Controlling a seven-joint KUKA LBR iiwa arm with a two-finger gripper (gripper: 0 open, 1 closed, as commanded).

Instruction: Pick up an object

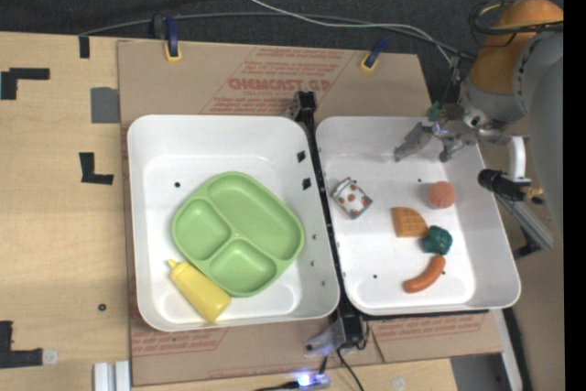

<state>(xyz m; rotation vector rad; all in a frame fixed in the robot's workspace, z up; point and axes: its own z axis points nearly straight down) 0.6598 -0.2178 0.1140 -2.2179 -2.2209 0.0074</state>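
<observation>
Overhead, at a slant: grey arm entering from the right edge, orange band above the wrist, wrist angled down and leftward over the upper right part of the right bin. End effector hanging above bare white floor of that bin, two fingers splayed apart, released, nothing between them. Well apart from every object below.

Right bin contents, none touched: small white packet with red and green print near the left wall; pinkish-red ball toward the right; orange waffle-like square below the ball and to its left; dark green lump just beside the square, lower right; orange-red sausage shape just under the lump, possibly touching, contact not resolvable.

Left bin: green three-compartment plate roughly central; yellow bottle lying tilted at the plate's lower left edge, touching or overlapping the rim.

Both bins resting on a cardboard sheet with red lettering, on the wooden tabletop.

Hard to make out: upper arm cut off by the right frame edge; fingertips blurred, exact height above the bin floor not determinable; print on the packet illegible; black fitting beside the wrist not identifiable; cable across the dark background, ends lost from sight.
</observation>
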